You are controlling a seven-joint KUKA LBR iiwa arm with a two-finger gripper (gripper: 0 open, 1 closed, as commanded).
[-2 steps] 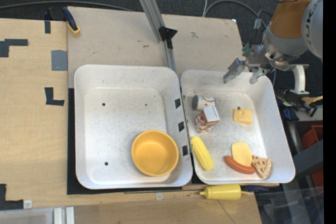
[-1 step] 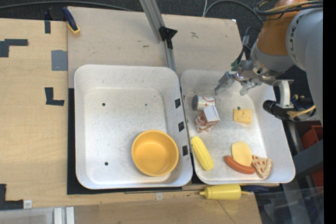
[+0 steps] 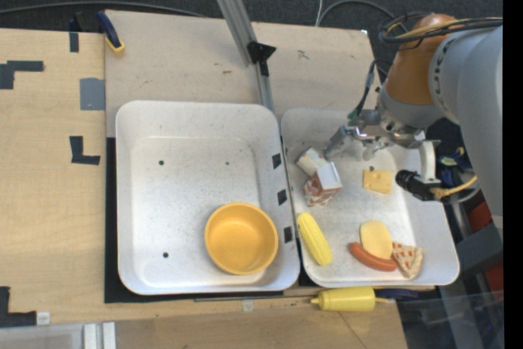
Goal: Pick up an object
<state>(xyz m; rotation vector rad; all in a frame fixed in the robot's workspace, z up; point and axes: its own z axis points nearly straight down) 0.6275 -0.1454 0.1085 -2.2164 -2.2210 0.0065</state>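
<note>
Camera view: fixed above the bench, looking down at a slant on 2 shallow white bins set side by side.
Arm: the grey arm with its orange band reaches in from the right and hangs over the upper part of the right bin.
Gripper: the gripper sits low over the right bin's upper middle, with nothing seen between its fingers; the fingers are too small and blurred to tell whether they are spread or closed.
Milk carton: a small white and red carton lies tilted near the right bin's left wall, just left of and below the gripper; touching cannot be told.
Cheese wedge: a small yellow block lies to the carton's right, apart from it.
Corn cob: a yellow cob lies along the right bin's lower left.
Lower right cluster: a yellow slice, a red sausage and a pizza slice lie close together.
Left bin: the left bin holds 1 yellow bowl, upright near its lower right corner.
Bench front: a yellow mustard bottle lies on its side just outside the right bin's front rim.
</note>
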